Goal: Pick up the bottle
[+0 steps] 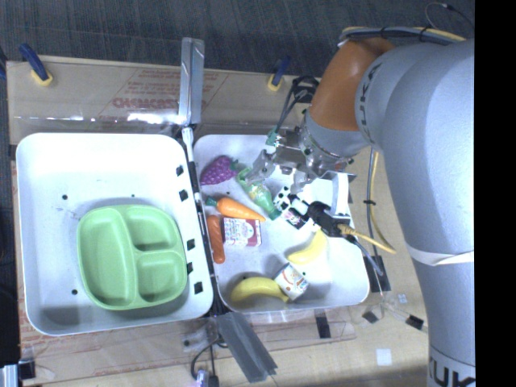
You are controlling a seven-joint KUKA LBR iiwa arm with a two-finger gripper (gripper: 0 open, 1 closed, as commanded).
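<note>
Reaching in from the right, the grey arm with its orange band [348, 83] hangs over the right-hand white bin [355, 293], its gripper [274, 176] low near the bin's upper middle. The gripper's end sits right over a small green-tinted bottle [262, 193], which lies tilted among the clutter just below it; whether the gripper has closed on the bottle or merely touches it, I cannot tell.

Beside the bottle, to the left, lies a purple bunch of grapes [218, 170], and below it an orange carrot [239, 209] above a red-and-white packet [241, 232]. A sausage [215, 239] runs along the bin's left wall. Lower down are a yellow banana [256, 289], a small white cup [293, 280] and a second banana [310, 249].

The left bin [40, 216] holds a green divided tray [133, 256].
</note>
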